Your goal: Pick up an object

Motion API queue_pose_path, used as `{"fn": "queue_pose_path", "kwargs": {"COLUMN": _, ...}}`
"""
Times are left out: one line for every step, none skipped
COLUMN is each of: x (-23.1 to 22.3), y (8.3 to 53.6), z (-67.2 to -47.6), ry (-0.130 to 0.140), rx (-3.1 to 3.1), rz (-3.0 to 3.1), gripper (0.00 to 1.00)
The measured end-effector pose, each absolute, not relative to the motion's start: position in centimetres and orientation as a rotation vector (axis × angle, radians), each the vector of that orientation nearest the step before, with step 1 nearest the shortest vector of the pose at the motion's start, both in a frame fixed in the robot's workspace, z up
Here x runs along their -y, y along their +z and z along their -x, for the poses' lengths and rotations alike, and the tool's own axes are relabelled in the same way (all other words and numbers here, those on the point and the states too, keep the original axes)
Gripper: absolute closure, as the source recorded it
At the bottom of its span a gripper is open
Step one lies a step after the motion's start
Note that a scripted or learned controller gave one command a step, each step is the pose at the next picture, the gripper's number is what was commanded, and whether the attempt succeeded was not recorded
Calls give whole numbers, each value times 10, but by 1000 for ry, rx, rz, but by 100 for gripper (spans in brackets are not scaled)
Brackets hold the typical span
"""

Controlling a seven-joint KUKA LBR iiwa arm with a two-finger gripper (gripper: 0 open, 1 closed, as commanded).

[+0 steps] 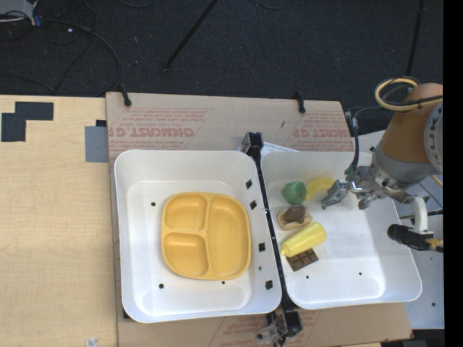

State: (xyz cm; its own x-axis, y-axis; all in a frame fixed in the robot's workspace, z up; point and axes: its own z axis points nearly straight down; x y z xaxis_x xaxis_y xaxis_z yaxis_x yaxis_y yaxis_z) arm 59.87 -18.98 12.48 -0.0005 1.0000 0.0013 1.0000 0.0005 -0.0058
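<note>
Camera view: the gripper [349, 196] hangs over the right bin [376, 280], its two fingers spread apart with nothing between them. Just left of it lie a green ball [294, 191] and a yellow piece [319, 187], with a brown-and-tan item [294, 215], a yellow block [303, 239] and a dark brown bar [303, 259] below. The left bin [137, 280] holds a yellow divided plate [206, 236].

A yellow divided tray [206, 236] lies in the white left bin [137, 280]; the white right bin [376, 280] holds a green ball [294, 191], two yellow pieces [319, 187] [303, 239], a brown-and-tan lump [293, 215] and a dark brown bar [303, 259]. The arm [409, 139] is orange above grey
</note>
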Motion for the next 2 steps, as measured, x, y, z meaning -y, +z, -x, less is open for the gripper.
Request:
{"fn": "queue_pose_path", "kwargs": {"x": 190, "y": 136, "z": -599, "ry": 5, "rx": 2218, "rz": 2218, "gripper": 100}}
{"fn": "queue_pose_path", "kwargs": {"x": 192, "y": 179, "z": -598, "ry": -1, "rx": 2222, "rz": 2222, "gripper": 100}}
